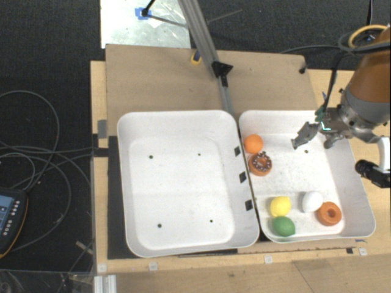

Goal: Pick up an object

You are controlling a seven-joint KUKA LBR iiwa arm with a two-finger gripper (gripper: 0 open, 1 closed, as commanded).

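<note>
Two white bins sit on the bench; the right bin (360, 182) holds every object. Above its far end hangs the gripper (317, 136), fingers apart, clamping nothing. An orange ball (253, 143) lies at that bin's far-left side, just beside a chocolate donut (261, 163).

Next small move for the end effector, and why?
Probably shift the end effector toward the orange ball and descend. It hangs over bare floor of the right bin with nothing between its fingers, and the ball and the chocolate donut are the nearest objects; the ball has more free space around it.
</note>
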